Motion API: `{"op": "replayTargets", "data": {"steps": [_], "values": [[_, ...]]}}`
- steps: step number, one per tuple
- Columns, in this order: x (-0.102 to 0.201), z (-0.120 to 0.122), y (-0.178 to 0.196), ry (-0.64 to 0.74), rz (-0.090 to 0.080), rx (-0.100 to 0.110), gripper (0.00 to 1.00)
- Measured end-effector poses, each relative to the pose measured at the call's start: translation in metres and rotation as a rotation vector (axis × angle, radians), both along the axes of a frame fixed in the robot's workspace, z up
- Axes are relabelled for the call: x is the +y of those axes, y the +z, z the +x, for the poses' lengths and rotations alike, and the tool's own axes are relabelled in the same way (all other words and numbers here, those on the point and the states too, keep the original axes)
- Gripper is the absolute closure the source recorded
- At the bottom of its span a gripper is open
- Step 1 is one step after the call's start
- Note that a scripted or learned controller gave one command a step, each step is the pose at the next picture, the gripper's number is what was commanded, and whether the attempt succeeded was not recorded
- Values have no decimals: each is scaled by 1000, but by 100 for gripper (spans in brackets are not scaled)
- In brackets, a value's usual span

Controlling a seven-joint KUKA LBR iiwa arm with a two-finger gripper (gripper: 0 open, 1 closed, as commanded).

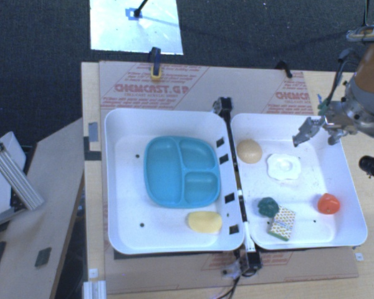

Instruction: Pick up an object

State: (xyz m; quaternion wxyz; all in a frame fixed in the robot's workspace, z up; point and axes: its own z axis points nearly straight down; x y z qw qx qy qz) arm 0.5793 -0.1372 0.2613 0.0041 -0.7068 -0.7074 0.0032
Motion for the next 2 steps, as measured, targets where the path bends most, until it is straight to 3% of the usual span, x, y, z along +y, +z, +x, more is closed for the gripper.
{"op": "replayTargets", "data": {"steps": [1, 2], "values": [[0, 2, 7, 2, -2, -12, 0], [6, 9, -40, 4, -1, -9, 0]]}}
